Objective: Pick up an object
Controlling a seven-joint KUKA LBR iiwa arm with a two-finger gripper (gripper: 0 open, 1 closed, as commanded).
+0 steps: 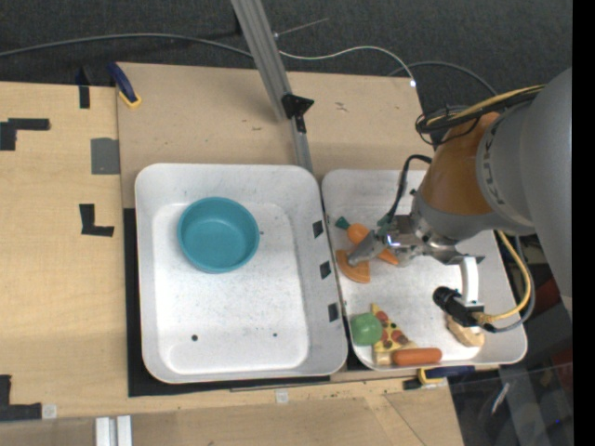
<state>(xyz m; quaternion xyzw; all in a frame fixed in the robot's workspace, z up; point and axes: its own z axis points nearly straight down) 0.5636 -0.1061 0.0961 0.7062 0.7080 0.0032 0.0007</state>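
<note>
Bench (214, 128) is light wood w/ black tape marks on its left part. Arm (507, 170), grey w/ orange band, comes in from the right over the right bin (358, 189). Left bin (153, 249) holds a teal bowl (218, 234), upright, in its upper-left part. Gripper (375, 246) sits low in the right bin, near its left wall, just above an orange toy piece (356, 266) that looks flat and rounded w/ a small orange bit beside it. Can't tell jaw state; fingers blur into the orange bits. At the near edge of the right bin: green round toy (365, 328), next to it a yellowish block (385, 334), then a red-orange sausage shape (417, 355). Tan lump (465, 333) near right corner.
</note>
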